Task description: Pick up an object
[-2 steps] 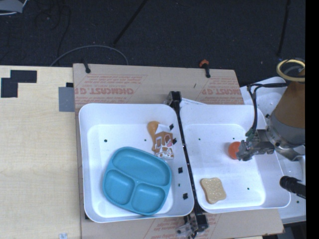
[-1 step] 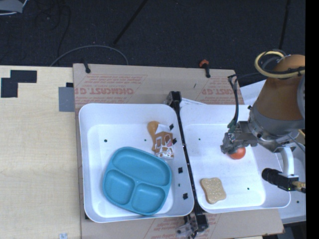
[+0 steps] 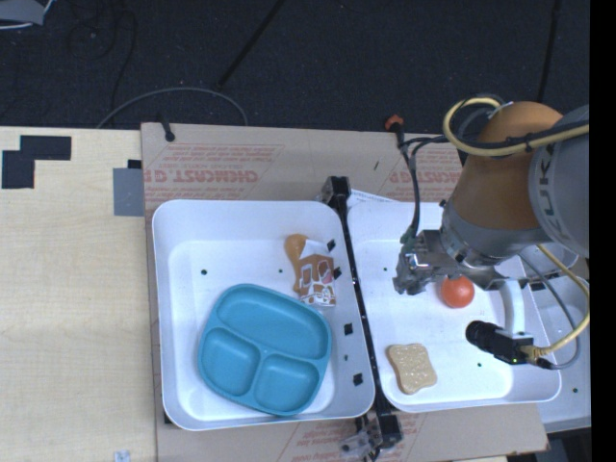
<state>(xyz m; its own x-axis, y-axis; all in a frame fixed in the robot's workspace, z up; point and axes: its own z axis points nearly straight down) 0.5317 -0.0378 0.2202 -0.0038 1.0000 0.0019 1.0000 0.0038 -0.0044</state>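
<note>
My pincer point(image 3: 410, 277) is low over the right bin point(image 3: 458, 390), near its upper left part, close to the divider between the two bins. Seen from above, its state is hidden by my own wrist: cannot tell how wide it is, and nothing is visibly held. My grey arm with the orange band comes in from the right and covers the bin's upper right.

Red tomato point(image 3: 458, 292): just beside the pincer, on its right, resting on the bin floor, partly tucked under my wrist housing. Cannot tell if it touches the pincer.

Toast slice point(image 3: 412, 367): lying flat, same bin, lower left area, apart from the pincer and the tomato.

Left bin point(image 3: 175, 258): blue divided plate point(image 3: 265, 347) with three compartments, flat, fills the lower middle. Above its right side, a small printed snack packet point(image 3: 316, 280) lies close to the divider. A small orange-brown item point(image 3: 295, 248) touches the packet's upper left; too small to name.

Both bins sit on cardboard point(image 3: 241, 166) on the pale wood bench point(image 3: 67, 296).
</note>
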